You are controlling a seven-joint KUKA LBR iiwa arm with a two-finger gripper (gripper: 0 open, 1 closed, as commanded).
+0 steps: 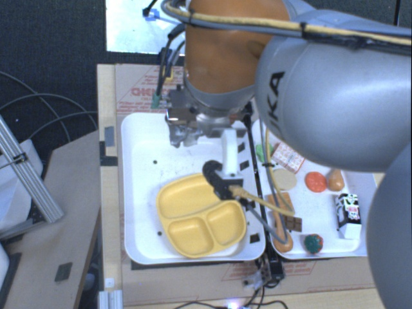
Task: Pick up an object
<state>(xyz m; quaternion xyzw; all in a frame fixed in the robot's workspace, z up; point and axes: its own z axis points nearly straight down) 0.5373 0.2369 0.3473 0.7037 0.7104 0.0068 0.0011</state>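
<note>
Nearest, the yellow three-compartment plastic tray (193, 221) lies flat in the left white bin (138, 172), towards its near right corner; it is the object closest to the end effector (183, 134) and the likeliest target. In the right white bin (325, 214) lie a small green ball (313, 243), a black-and-white carton (348, 214), an orange round piece (315, 182) and a tan egg-shaped piece (335, 179) just beside it.

Farther back, the end effector hangs over bare bin floor beyond the tray; whether it is spread or pressed together I cannot tell.

The tray is too wide and shallow to take whole; a good try would shift towards the near side, straddle the far rim or a divider wall, come down square to it, close, then lift straight.

The tray's far right corner is covered by robot hardware; the grey arm (322, 95) hides the far part of the right bin; the end effector's height above the floor is perhaps small, but the slant leaves it unclear.
</note>
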